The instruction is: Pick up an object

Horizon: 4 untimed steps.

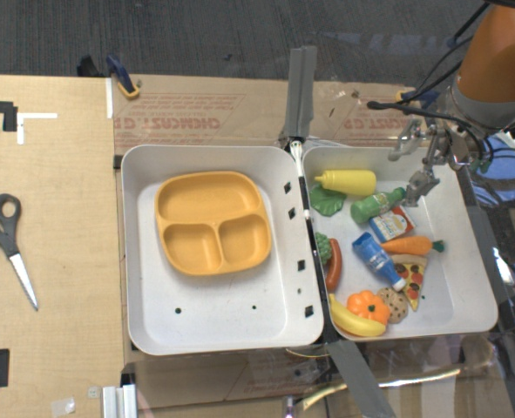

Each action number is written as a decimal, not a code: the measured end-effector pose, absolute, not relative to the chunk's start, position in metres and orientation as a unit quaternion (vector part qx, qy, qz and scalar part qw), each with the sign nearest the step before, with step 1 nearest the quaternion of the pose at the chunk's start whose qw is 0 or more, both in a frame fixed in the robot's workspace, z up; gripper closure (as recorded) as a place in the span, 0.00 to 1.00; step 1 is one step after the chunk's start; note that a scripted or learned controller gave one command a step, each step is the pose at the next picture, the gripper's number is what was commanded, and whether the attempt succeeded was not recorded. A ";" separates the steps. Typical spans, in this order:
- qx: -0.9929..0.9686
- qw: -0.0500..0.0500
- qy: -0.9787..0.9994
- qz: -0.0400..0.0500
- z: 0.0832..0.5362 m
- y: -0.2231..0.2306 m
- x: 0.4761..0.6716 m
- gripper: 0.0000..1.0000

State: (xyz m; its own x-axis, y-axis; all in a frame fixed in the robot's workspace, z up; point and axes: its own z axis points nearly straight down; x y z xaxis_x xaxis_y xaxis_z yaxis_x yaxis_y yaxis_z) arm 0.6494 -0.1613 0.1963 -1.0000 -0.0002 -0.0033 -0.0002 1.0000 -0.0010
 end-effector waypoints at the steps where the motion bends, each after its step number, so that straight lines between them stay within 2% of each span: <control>1: -0.005 0.002 1.000 -0.001 0.093 -0.138 0.615 0.00; 2: 0.008 0.003 1.000 -0.001 0.115 -0.202 0.648 0.00; 3: 0.023 0.001 1.000 0.000 0.092 -0.147 0.569 0.00; 4: -0.020 0.002 1.000 0.000 0.093 -0.119 0.513 0.00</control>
